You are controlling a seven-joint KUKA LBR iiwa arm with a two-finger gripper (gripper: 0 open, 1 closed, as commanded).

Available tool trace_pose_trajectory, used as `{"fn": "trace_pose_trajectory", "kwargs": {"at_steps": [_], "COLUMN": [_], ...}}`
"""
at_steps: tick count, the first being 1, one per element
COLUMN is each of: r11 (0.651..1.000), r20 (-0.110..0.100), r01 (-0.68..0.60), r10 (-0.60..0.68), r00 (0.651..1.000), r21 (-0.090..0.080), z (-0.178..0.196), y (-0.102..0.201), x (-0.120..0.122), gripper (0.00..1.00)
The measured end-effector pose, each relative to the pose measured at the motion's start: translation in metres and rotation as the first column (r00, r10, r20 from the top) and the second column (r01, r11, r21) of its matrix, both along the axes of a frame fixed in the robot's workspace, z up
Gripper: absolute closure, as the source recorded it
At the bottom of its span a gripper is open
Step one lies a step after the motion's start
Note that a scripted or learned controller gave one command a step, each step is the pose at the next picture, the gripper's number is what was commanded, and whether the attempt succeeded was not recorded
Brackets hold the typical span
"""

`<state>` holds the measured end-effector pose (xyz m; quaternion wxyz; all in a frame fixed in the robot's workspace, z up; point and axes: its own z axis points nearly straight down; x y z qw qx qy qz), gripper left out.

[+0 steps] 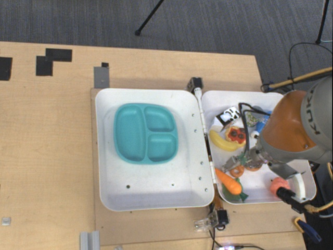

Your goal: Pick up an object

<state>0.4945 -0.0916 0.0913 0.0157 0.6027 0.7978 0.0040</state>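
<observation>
My gripper (240,164) reaches down into the right white bin (208,120), under the arm's orange band. It hovers just above the thick end of an orange carrot (229,182) and just below a yellow banana (223,141). A red fruit-like piece (237,135) lies against the banana. A pink object (278,185) lies to the gripper's right near the bin's front edge. The arm hides whatever is directly under the wrist.
A black-and-white object (226,116) and a blue item (260,124) lie at the back of the right bin. The left bin (119,191) holds a teal divided plate (145,133). The wall between the bins runs just left of the carrot.
</observation>
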Motion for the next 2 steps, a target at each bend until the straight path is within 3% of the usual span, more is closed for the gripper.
{"fn": "trace_pose_trajectory", "kwargs": {"at_steps": [1,2], "r11": [0.998,0.974], "r20": [-0.01,0.001], "r01": [-0.067,0.226], "r10": [0.067,-0.226], "r00": [0.998,0.974], "r21": [0.003,0.011], "z": [-0.0006,-0.0004], "y": [-0.0019,0.0008], "x": [0.008,0.0009], "gripper": [0.0,0.0]}}
